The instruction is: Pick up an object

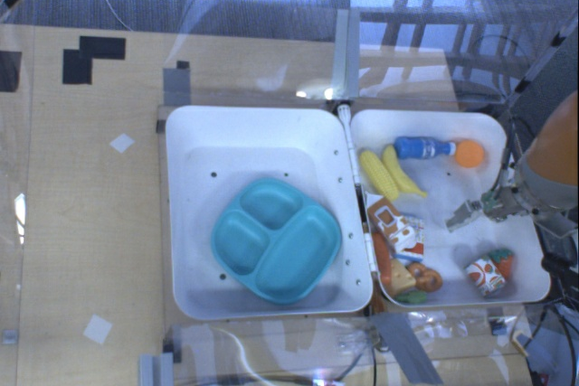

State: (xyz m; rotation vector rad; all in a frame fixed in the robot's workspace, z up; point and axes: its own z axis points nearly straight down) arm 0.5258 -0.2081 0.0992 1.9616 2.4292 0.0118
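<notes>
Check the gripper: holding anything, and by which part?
Nothing held. The gripper hangs open over bare floor of the right bin, apart from the can and bananas.

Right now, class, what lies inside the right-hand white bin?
The right bin holds a blue bottle, an orange ball, two corn cobs, a snack packet, a small can and the tool. Anything beneath the packet is covered.

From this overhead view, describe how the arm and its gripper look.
The arm enters from the right: a rounded orange band over grey casing. Its gripper is a slim, grey metallic assembly with thin fingers. Dark cables run beside the arm near the bin's edge.
</notes>
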